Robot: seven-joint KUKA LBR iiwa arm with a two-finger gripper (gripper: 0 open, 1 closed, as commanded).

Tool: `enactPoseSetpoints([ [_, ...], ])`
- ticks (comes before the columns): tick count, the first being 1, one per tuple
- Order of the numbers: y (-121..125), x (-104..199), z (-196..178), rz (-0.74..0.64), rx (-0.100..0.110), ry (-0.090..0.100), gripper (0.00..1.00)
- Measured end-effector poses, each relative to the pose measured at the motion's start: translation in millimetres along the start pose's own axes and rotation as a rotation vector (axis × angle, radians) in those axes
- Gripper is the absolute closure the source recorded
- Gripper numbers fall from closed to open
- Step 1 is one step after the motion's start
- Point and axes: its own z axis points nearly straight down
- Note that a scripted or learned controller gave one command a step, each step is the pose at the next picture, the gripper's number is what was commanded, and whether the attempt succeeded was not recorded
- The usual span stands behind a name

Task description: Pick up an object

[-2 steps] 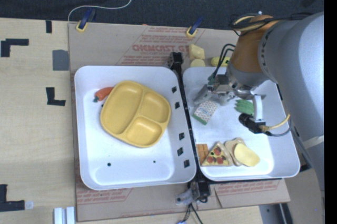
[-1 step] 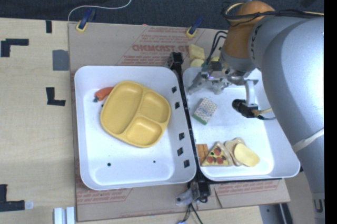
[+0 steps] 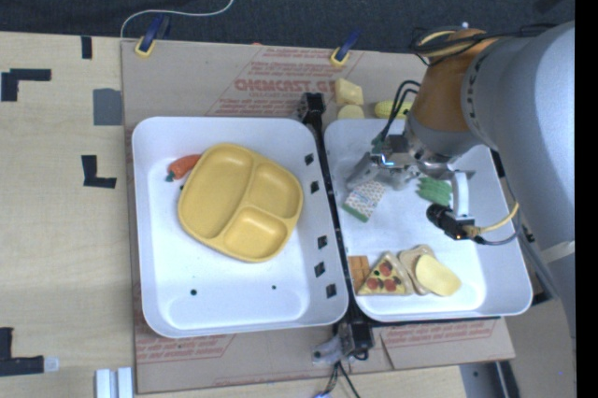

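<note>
From above, two white bins sit side by side on the counter (image 3: 56, 228). The left bin (image 3: 163, 293) holds a yellow tray (image 3: 241, 202) with three parts, and a little orange toy carrot (image 3: 184, 165) peeks out from under its top left edge. The right bin (image 3: 500, 284) holds a toy pizza slice (image 3: 384, 276) and a yellow potato-like toy (image 3: 436, 276) near the front, a small dotted packet (image 3: 365, 197) in the middle, and a green thing (image 3: 434, 191) beside the arm. Some yellow toys (image 3: 348, 92) lie outside, just behind the right bin. The gripper (image 3: 374, 164) is low over the right bin, just above the dotted packet. The fingers look a little spread, and nothing sits between them. So the pick is not done. I think the arm is going for the dotted packet, since that is the nearest thing. What is left is to get down on it, pinch it, and lift it up.
</note>
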Motion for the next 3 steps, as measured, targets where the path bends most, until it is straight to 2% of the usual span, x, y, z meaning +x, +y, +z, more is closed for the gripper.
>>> enactPoseSetpoints([
  [1,-10,14,0,-0.002,-0.001,-0.001,0.0],
  [2,-10,14,-10,-0.002,-0.001,0.001,1.0],
  [3,-35,72,-105,-0.008,-0.007,0.004,1.0],
])
